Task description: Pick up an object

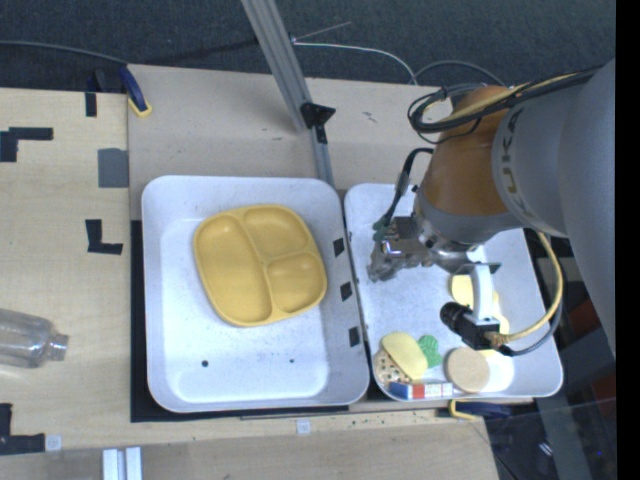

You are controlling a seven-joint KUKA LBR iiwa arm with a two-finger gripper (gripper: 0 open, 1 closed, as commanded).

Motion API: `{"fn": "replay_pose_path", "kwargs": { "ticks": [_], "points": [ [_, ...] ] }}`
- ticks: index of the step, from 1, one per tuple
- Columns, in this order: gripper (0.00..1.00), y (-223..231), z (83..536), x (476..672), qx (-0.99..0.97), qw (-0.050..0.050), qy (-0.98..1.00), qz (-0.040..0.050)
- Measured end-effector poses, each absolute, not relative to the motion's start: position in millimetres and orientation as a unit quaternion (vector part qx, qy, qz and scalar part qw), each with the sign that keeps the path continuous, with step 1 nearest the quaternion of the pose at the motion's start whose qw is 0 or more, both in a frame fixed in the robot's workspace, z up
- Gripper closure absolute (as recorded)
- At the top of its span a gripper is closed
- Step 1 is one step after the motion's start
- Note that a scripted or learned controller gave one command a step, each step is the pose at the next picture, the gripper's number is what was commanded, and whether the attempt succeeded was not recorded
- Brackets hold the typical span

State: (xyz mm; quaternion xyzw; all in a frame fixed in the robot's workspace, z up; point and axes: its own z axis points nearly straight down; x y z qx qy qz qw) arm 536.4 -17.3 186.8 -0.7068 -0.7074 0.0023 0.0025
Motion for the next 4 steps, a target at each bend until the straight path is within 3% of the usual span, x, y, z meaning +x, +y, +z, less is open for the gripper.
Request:
{"fn": "replay_pose_path", "kwargs": {
  "ticks": [1, 2, 3, 4],
  "points": [
    [1.0, 65.0, 188.2, 592.9, -0.704, 0.001, -0.711, -0.0015],
    [1.0, 23.2, 188.2, 579.6, -0.708, 0.0, -0.706, 0.002],
    [1.0, 18.3, 188.2, 608.5, -0.707, 0.0, -0.708, 0.0],
    [1.0, -1.6, 188.2, 583.3, -0.708, 0.001, -0.707, 0.0021]
  ]
}}
